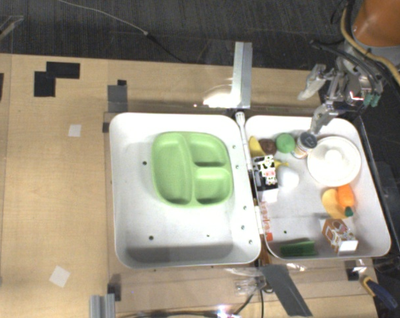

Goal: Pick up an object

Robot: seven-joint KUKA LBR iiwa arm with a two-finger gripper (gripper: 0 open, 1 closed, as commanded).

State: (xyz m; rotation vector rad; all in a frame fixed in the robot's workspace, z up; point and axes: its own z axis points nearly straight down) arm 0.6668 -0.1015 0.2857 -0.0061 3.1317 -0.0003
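The jaws hang over the far edge of the right bin (379,240), and I cannot tell whether they are released or clenched; from this slant they blur into grey metal and cable under the arm (385,5), which is cut off at the top right corner; a thin metal part reaches down from that cluster to a small dark round piece (308,140), and I cannot say whether this belongs to the tool or lies loose in the bin.

Nothing I can make out sits between the jaws. Just beside the round piece are a green ball (285,142), a brown lump (267,144) and a yellow item (255,144), crowded in a row along the far wall; a white dish (334,159) lies touching or nearly touching the round piece. Nearer the divider is a black-and-white patterned item (266,171), too small to read; an orange and yellow toy (338,201), a small printed box (338,236) and a dark green flat piece (298,248) lie toward the near wall.

The left bin (130,237) holds a green divided plate (187,167); both bins rest on the wooden surface (48,197).
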